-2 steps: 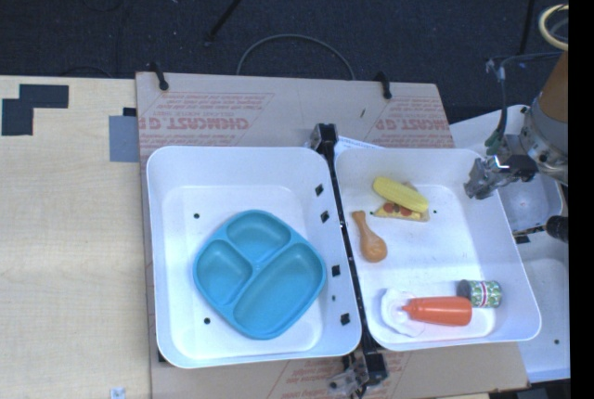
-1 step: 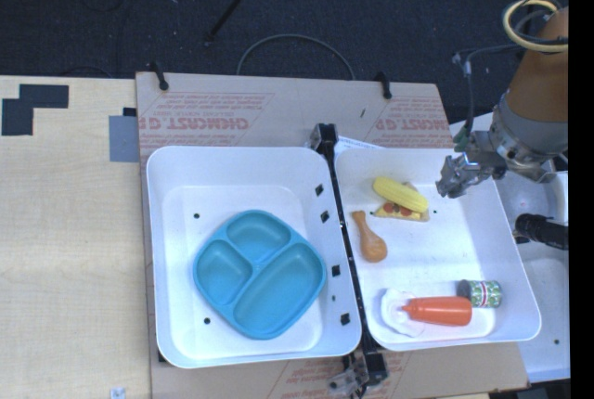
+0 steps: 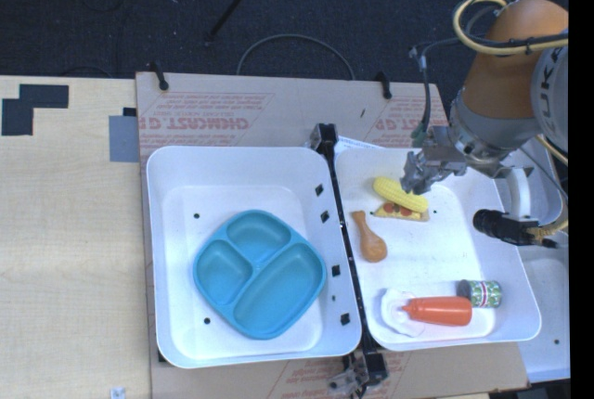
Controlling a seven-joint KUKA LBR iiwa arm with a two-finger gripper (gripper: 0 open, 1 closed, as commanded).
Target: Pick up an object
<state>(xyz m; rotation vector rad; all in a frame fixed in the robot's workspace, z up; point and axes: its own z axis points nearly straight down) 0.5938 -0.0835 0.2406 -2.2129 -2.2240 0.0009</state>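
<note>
- The gripper (image 3: 415,176) hangs over the upper part of the right bin (image 3: 520,295), its dark tip directly above the yellow corn cob (image 3: 400,195).
- The corn cob lies tilted, its upper left end free and its right end under the gripper tip; whether the two actually touch cannot be told from this slanted view.
- Whether the gripper is released or clenched cannot be told, as the tip is a dark, blurred mass.
- A small pizza slice (image 3: 402,213) lies just below the corn cob, touching or nearly touching it.
- The arm (image 3: 506,77) reaches in from the right, its orange band high at the upper right and the grey wrist angling down and leftward to the gripper; a yellow cable loops over the top of it.
- Lower left of the corn, a brown wooden spoon-shaped piece (image 3: 368,238) lies near the divider between the bins, apart from the gripper.
- Along the bottom of the right bin, an orange-red bottle (image 3: 438,311) lies on its side with its end over a small white dish (image 3: 397,314); a small green-labelled can (image 3: 481,293) lies just beside its right end.
- The left bin (image 3: 176,202) holds a blue divided plate (image 3: 259,272), well apart from the gripper.
- Both bins sit on a cardboard sheet (image 3: 232,114) on the pale wooden surface (image 3: 70,249).
</note>
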